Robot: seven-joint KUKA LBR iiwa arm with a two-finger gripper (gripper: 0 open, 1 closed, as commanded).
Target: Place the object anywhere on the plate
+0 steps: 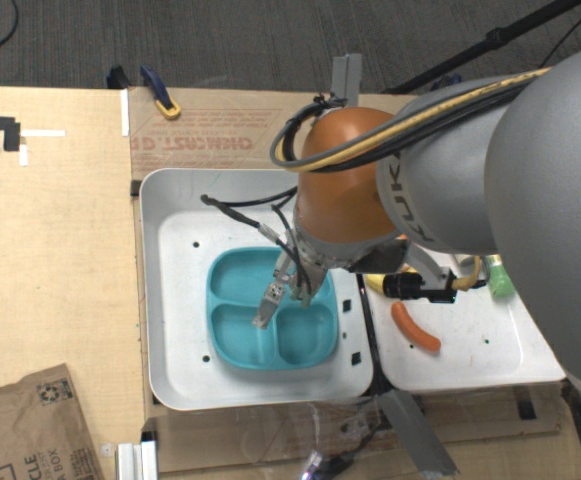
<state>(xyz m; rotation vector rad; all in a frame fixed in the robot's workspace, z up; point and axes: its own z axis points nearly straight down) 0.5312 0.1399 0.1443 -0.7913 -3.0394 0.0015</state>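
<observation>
The gripper [288,298] hangs over the teal divided plate [232,268], which lies in the left white bin [170,268]; its two fingers are spread a little, one tip low over the plate's middle ridge and the other nearer the right compartment, and nothing shows between them. The things that could be the object lie in the right white bin [490,353]: an orange carrot-like piece [415,328] out in the open, a green item [500,283] near the arm, and a yellow piece [375,283] mostly hidden under the wrist. So the step in hand looks like fetching, not placing. To do it well, the arm should lift clear of the plate's rim and the wall between the bins before crossing. The carrot-like piece seems the easiest pick, since it lies apart from the others. Close across its narrow width near the middle, then check it sits between the fingers before carrying it back over any compartment.
</observation>
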